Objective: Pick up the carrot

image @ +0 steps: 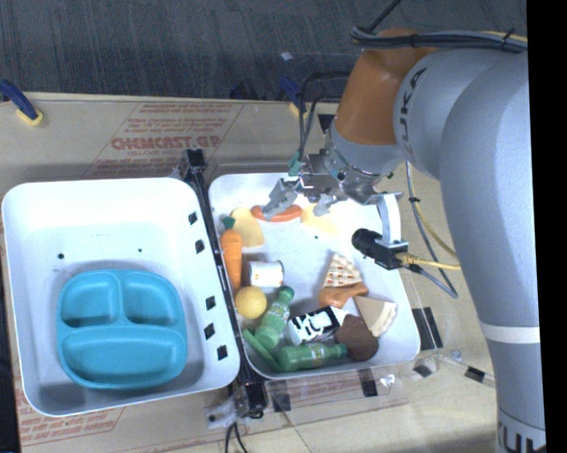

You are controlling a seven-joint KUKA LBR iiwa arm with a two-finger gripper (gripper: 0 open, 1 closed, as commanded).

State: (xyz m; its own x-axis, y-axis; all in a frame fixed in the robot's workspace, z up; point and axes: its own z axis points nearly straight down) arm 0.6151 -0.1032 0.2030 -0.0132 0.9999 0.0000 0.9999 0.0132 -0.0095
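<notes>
The carrot (231, 258) is long and orange with a small green top. It lies along the left wall of the right bin (398, 263), pointing toward the front. My gripper (303, 199) hovers over the back of that bin, up and to the right of the carrot and apart from it. Its fingers (284, 193) stand spread open. A small orange-red piece (277, 213) lies on the bin floor just under the left finger; I cannot tell if they touch.
Near the carrot are a pale yellow item (250, 230), a white can (265, 273), a lemon (251, 302) and a green bottle (274, 317). A waffle slice (342, 275) and a brown lump (358, 338) lie to the right. The left bin holds a blue divided plate (124, 326).
</notes>
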